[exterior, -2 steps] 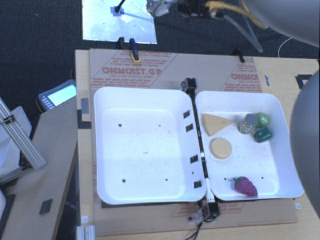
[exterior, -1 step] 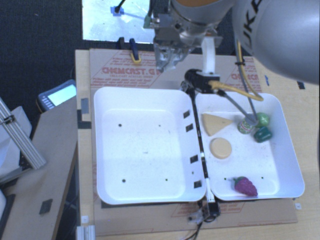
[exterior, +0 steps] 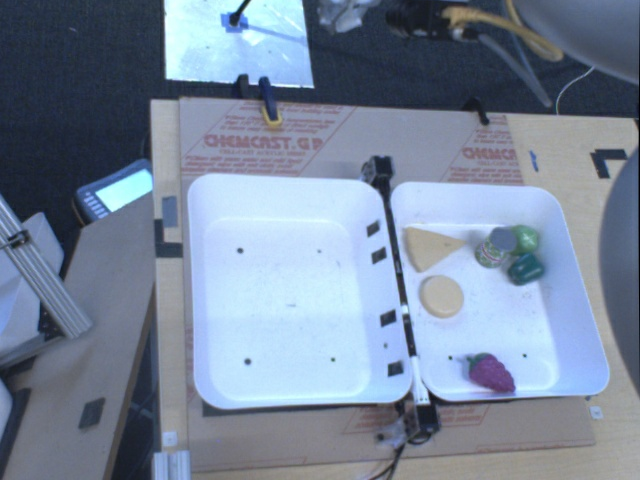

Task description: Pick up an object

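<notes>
- Objects: cheese wedge (exterior: 433,247), round biscuit (exterior: 441,296), tin (exterior: 492,249), green peppers (exterior: 525,255), purple grapes (exterior: 491,372), all in right bin (exterior: 575,268).
- Left bin (exterior: 280,298) alongside, on wooden table (exterior: 330,133) over dark carpet (exterior: 80,68).
- Jaws (exterior: 350,3) above, state unclear.

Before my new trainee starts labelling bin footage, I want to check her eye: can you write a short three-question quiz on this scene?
1. True or false: the pale yellow wedge-shaped piece lies in the right-hand white bin.
2. Which item sits nearest the right bin's front edge?
A. the round tan disc
B. the purple grape-like bunch
C. the dark green pepper-like piece
3. Fill in: the small round can with a grey lid touches the light green ____ item.

Key: 1 true; 2 B; 3 rounded.
</notes>
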Available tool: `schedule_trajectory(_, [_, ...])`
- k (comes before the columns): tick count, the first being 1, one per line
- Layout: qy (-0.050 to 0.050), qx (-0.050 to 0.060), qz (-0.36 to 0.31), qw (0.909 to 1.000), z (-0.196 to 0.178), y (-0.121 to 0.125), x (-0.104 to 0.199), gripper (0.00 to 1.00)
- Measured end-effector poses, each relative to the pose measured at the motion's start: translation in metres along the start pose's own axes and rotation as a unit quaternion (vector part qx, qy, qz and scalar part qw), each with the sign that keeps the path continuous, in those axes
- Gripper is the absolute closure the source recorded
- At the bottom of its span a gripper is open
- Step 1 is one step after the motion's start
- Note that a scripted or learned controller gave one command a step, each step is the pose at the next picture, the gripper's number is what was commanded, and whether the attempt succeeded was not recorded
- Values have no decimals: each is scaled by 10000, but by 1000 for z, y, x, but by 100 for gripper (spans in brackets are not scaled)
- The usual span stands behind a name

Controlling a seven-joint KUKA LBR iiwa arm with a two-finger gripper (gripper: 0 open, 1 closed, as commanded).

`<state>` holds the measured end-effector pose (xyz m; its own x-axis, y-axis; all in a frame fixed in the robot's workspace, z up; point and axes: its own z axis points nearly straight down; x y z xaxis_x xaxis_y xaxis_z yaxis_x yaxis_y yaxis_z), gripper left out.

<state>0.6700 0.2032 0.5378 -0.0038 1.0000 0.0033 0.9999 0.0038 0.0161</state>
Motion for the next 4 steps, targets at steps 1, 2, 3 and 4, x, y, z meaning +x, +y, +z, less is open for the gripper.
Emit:
schedule_trajectory(1, [-36,159,-8,9999,208,-7,31,100])
schedule_trajectory(2, [17,-21,-13,10000,31,-8,31,100])
schedule_trajectory(3, [-34,132,25,9999,152,-87,-22,100])
schedule_trajectory(4, [9,19,-7,10000,46,-101,-7,100])
